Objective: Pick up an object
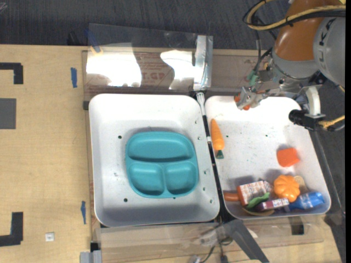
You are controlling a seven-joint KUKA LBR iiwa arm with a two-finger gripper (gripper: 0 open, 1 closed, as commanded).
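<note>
My gripper point(246, 99) hangs over the far left corner of the right bin point(258, 127), and its tip is small and blurred here. A carrot point(217, 137) lies along that bin's left wall, a little nearer than the gripper. An orange block point(288, 156) sits alone toward the right side. At the near edge a small pumpkin point(287, 186), a red and white carton point(255, 191), a blue bottle point(310, 200) and a purple pack point(272, 204) are crowded together. None of them touches the gripper.
The left bin point(104, 119) holds a teal divided plate point(162, 163). A clear plastic sheet point(148, 64) stands behind the bins. The arm's orange band point(299, 34) and looping cables point(269, 10) hang above the right bin's far right corner.
</note>
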